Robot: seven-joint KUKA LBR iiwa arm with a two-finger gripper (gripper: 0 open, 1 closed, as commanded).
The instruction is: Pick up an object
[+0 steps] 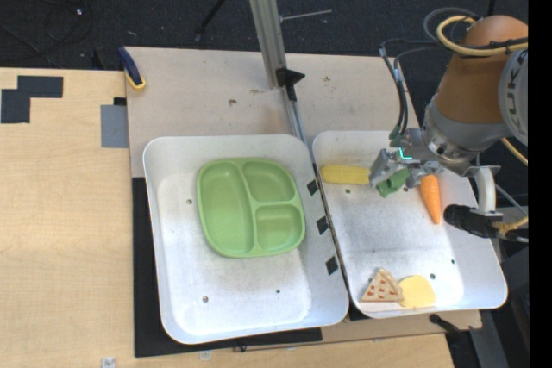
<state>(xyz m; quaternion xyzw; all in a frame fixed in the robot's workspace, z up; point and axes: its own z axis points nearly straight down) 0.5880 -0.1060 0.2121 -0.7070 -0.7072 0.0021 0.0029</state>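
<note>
Lying just beside the claw: a carrot.

Green divided plate, white bins, orange carrot, yellow corn, red-and-tan pizza slice.

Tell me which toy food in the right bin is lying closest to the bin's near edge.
The pizza slice, beside the yellow piece at the near end of the right bin. The carrot and corn cob lie at the far end by the gripper.
</note>
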